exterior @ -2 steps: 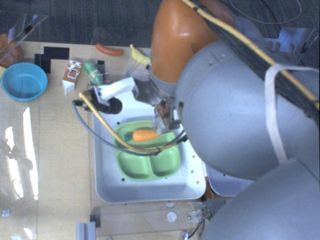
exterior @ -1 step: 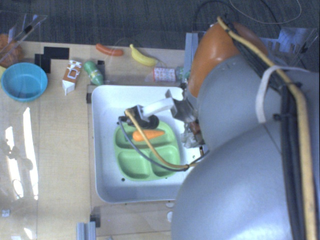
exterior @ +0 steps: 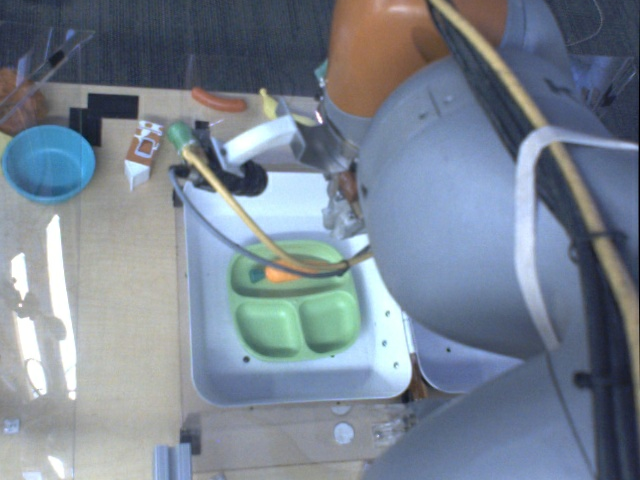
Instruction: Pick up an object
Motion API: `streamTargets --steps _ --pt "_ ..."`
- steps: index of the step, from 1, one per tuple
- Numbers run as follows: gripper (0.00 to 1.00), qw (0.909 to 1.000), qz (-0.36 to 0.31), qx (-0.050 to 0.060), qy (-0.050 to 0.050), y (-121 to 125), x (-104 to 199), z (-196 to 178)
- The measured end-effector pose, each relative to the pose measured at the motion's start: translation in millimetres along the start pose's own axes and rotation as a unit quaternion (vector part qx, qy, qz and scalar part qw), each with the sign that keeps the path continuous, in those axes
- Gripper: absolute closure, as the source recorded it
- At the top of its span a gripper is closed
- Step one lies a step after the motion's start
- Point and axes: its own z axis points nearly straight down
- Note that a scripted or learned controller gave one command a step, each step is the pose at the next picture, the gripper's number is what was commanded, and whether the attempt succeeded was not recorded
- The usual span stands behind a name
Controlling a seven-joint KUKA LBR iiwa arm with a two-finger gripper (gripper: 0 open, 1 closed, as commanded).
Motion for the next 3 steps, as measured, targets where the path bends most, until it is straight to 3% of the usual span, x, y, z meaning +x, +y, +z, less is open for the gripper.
streamTargets --steps 1,2,3 --pt "1.0 1.0 -0.008 -0.001 -0.004 70 -41 18" --pt "1.0 0.9997 -0.021 0.002 -0.007 -5 -20 112" --pt "1.0 0.9775 -0.211 0.003 -0.006 6 -22 67"
